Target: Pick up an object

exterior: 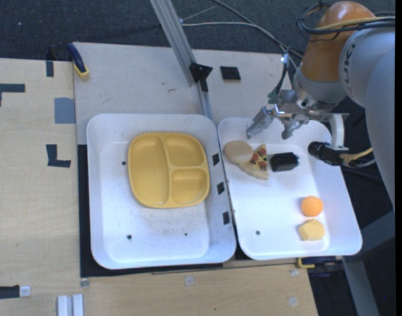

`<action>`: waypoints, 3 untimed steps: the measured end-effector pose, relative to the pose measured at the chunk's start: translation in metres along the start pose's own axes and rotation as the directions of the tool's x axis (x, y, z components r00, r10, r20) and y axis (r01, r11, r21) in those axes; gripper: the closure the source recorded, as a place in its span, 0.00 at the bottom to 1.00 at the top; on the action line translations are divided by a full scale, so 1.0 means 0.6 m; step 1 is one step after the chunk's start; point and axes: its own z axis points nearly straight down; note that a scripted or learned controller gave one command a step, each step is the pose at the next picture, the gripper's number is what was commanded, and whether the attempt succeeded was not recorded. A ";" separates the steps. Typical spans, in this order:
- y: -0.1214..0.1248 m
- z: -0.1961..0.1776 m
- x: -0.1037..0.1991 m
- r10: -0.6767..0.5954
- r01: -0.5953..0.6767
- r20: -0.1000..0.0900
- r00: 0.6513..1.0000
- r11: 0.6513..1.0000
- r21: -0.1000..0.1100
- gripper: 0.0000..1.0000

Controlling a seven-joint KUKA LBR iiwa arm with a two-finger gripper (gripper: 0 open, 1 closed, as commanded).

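Open-fingered and empty, the gripper (274, 125) hovers over the right bin (332, 239), approach under way; the pizza slice (256, 163) lies at its seven o'clock, demanding a descent.

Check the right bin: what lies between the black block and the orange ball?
Nothing. In the camera view, bare white bin floor runs from the black block down to the orange ball; the yellow cube sits beyond the ball.
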 end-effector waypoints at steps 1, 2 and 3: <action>0.005 -0.013 0.000 -0.002 0.002 0.001 1.000 1.000 -0.013 0.00; -0.009 0.088 0.006 -0.002 0.002 0.002 1.000 1.000 -0.008 0.00; -0.024 0.170 0.004 -0.002 0.002 0.003 1.000 1.000 -0.012 0.00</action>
